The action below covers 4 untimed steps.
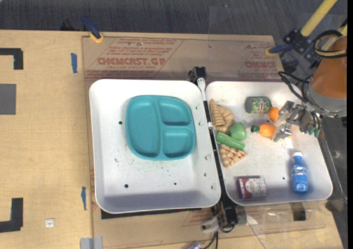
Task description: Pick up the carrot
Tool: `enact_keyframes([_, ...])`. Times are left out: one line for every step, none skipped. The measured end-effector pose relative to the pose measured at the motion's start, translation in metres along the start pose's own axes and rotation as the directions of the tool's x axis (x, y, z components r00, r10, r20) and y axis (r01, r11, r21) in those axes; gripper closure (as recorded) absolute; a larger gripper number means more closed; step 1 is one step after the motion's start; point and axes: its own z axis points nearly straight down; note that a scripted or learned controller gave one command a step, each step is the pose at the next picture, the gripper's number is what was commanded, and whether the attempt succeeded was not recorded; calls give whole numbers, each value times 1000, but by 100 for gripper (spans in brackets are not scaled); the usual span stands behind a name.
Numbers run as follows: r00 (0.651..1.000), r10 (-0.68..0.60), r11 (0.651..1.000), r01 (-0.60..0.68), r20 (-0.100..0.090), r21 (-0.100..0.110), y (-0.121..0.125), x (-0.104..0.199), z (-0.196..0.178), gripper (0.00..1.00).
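The carrot (266, 130) is small and orange with a green stub pointing left. It lies on the floor of the right bin (320, 154), below a green can (257, 104). A second small orange piece (274, 113) sits just above and to the right of it. My gripper (283, 120) comes in from the right under the orange wrist band and is open. One fingertip sits near the upper orange piece and the other just right of the carrot. The carrot lies beside the lower finger, not between the two.
The right bin also holds a blue bottle (299, 173), a red can (252, 187), two tan waffle-textured pieces (222, 115), a green round fruit (237, 130) and a long green vegetable (230, 141). A teal divided plate (161, 126) lies in the left bin (105, 149).
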Motion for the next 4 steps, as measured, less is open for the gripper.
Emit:
enact_keyframes([984, -180, 984, 180, -9, -3, -41, 61, 10, 100])
enact_keyframes([969, -246, 969, 246, -4, -6, 29, 35, 11, 100])
enact_keyframes([970, -244, 970, 244, -10, -6, 27, 36, 13, 0])
enact_keyframes([1000, -15, 1000, 15, -15, -3, 5, 38, 13, 0])
